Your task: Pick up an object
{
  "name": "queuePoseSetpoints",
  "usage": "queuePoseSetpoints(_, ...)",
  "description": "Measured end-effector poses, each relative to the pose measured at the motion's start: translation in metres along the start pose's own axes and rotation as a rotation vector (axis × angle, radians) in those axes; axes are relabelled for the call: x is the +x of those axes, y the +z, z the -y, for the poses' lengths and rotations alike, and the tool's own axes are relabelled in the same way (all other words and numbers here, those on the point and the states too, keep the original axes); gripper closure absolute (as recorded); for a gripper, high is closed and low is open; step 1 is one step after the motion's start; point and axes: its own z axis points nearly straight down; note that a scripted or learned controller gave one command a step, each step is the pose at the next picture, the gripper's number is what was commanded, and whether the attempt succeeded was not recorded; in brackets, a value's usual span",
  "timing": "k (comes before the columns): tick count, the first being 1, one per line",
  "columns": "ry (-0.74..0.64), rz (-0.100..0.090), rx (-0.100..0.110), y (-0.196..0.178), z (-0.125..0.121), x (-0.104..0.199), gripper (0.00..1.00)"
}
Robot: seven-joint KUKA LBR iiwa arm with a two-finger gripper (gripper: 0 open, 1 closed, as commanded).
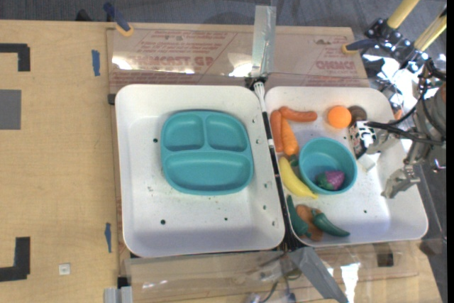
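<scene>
The gripper hangs over the right edge of the right bin; I cannot tell how its jaws stand. That bin holds a teal bowl, a banana, carrots and an orange ball, while the left bin carries a teal divided plate.

teal divided plate, teal bowl, yellow banana, orange ball
</scene>
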Motion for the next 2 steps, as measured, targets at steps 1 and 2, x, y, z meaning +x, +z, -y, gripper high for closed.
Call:
queuePoseSetpoints(1,-0.094,-0.015,-0.007,0.144,0.055,-0.006,0.0)
queuePoseSetpoints(2,0.0,0.007,-0.001,0.154,-0.003,-0.104,0.0)
